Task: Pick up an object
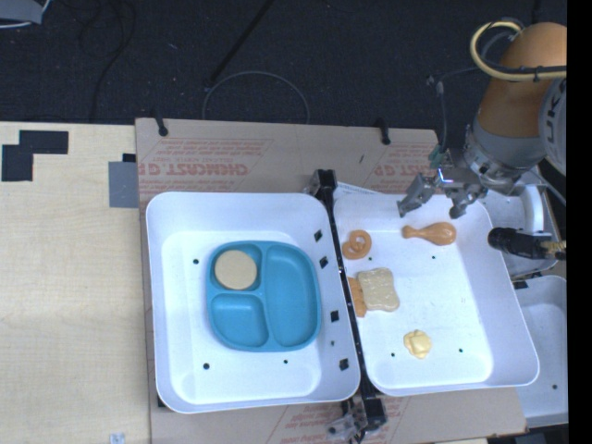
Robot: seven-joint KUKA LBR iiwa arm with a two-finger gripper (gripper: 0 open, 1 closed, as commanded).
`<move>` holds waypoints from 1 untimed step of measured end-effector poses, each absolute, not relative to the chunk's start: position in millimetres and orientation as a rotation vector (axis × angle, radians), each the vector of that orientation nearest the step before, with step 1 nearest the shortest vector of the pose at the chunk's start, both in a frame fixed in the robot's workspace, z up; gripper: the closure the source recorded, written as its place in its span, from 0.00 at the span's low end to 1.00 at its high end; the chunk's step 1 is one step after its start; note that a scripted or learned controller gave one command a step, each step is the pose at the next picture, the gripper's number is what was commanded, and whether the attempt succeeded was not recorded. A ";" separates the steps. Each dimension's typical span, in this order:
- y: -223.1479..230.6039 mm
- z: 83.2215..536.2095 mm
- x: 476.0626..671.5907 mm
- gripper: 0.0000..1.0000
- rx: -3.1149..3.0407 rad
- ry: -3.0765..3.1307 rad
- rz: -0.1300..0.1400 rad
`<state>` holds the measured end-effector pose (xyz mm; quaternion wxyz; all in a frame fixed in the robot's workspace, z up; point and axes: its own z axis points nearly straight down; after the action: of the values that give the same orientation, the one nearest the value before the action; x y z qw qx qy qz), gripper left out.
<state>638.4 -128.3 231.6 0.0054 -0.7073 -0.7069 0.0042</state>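
The tool hangs spread, holding nothing, at the frame's upper right, just above the drumstick in the right bin. It looks light, stiff and slick; grip the thin handle.

A pale wooden benchtop spreads toward the left edge, carrying a printed brown cardboard sheet. Beyond the benchtop's far edge lies dark carpeted floor, crossed by thin black cables.

Upside-down red print, seemingly "CHEMCAST GP", on the brown board beneath the bins
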 end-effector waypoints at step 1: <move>-128.5 238.8 640.8 0.00 -2.220 -2.222 0.001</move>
<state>640.8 -128.5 238.8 0.0002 -0.7068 -0.7074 0.0003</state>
